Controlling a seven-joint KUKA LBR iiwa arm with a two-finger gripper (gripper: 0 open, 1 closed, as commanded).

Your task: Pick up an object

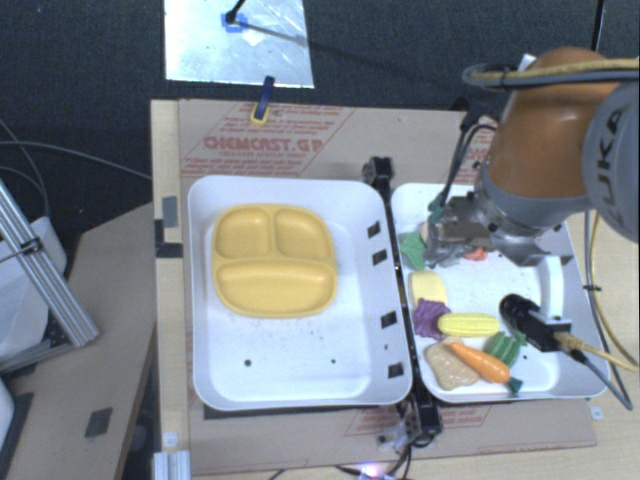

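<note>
Right bin (572, 388), near edge: tan flat piece (450, 369), orange carrot (479, 362) lying across it, dark green piece (501, 348) just beside. Behind these: yellow corn (468, 324), purple piece (430, 317) touching it, pale yellow block (429, 288). Farther in: gripper (452, 236) low over bin's far left part, arm bulk overhead hiding that corner; open or closed, cannot tell. Green piece (412, 249) at its left, red piece (475, 255) at its right. Nothing seen held. Left bin (300, 373): yellow divided plate (274, 260). Beyond bins: blue-and-yellow tool (263, 101) on cardboard.
</note>
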